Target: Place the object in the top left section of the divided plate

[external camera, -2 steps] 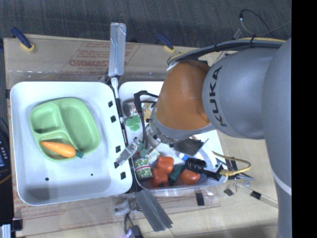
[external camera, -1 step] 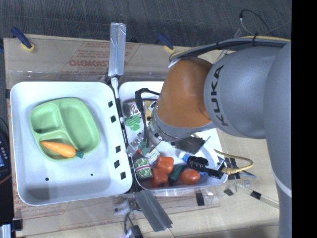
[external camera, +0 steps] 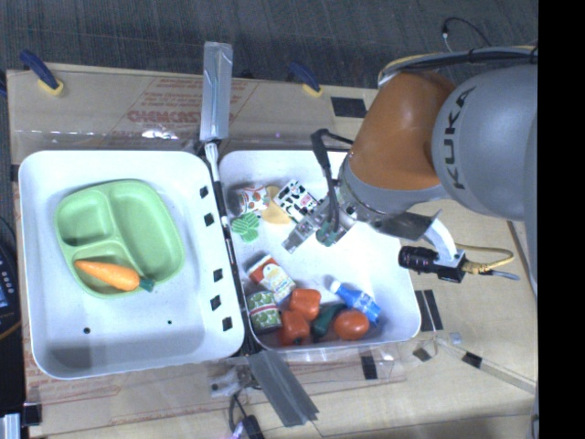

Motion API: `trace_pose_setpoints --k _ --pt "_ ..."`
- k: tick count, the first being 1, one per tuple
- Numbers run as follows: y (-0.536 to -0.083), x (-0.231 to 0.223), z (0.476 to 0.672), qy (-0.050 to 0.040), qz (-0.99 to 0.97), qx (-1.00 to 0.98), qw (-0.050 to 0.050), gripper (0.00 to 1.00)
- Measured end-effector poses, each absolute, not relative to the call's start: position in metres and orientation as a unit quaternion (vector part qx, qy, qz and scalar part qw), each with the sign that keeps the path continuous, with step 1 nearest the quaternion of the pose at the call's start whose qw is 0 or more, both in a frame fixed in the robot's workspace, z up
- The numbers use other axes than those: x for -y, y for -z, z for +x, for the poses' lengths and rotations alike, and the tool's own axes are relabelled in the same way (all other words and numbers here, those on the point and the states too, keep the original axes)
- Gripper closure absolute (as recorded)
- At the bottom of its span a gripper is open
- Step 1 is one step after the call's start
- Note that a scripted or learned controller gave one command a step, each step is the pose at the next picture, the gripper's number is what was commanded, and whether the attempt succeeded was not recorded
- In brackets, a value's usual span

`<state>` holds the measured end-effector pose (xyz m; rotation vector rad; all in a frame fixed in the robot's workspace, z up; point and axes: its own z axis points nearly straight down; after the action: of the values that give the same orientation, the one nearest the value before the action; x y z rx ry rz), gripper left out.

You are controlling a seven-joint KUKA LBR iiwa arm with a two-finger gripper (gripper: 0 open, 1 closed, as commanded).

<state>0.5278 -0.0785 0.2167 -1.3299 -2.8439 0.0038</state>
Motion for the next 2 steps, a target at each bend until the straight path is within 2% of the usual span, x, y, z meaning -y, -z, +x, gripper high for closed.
trace_pose_setpoints --k 1,2 --pt "-0.091 0.178 0.477 -0.0001 -0.315 0.949 0.000 1.00" --pt "-0.092 0.209 0.479 0.0005 -0.469 0.883 -0.002 1.00"
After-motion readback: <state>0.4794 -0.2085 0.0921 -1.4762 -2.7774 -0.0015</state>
